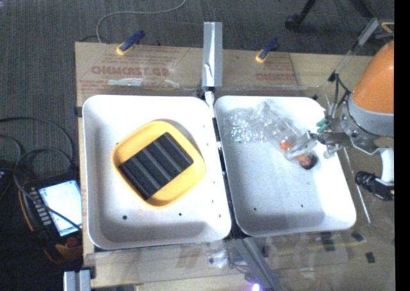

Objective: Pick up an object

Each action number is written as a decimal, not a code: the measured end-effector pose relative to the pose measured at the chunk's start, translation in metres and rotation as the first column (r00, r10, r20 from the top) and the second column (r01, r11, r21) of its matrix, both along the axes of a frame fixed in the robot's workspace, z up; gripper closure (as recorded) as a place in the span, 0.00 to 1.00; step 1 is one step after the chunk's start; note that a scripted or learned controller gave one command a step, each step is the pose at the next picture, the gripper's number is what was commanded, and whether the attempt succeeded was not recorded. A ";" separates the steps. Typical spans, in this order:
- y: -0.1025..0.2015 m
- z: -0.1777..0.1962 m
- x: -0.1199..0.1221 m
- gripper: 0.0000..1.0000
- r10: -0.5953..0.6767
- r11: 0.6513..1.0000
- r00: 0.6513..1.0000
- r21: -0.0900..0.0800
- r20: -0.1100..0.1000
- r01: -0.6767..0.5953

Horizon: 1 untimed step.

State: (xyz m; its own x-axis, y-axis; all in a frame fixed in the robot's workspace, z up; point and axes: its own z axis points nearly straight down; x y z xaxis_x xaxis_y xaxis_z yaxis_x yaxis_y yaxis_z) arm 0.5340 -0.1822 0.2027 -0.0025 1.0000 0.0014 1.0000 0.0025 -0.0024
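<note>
Two white bins sit side by side; the left bin (96,174) has a yellow tray (160,161). Gripper (315,137) (jaw state unclear) hovers near the right bin's (288,209) far right edge, over a clear bag (266,124) with an orange item (296,149); near floor open.

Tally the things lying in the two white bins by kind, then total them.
Yellow tray with black ribbed insert: 1
Clear crumpled plastic bag: 1
Small orange object: 1
Small dark round object: 1
Total: 4
</note>
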 end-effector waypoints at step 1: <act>-0.038 -0.048 0.034 0.00 0.022 1.000 1.000 -0.004 0.000 -0.022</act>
State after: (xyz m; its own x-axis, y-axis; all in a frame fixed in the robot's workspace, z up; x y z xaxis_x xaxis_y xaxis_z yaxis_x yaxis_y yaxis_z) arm 0.5679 -0.2206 0.1546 -0.0243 0.9997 -0.0022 0.9997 0.0243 -0.0020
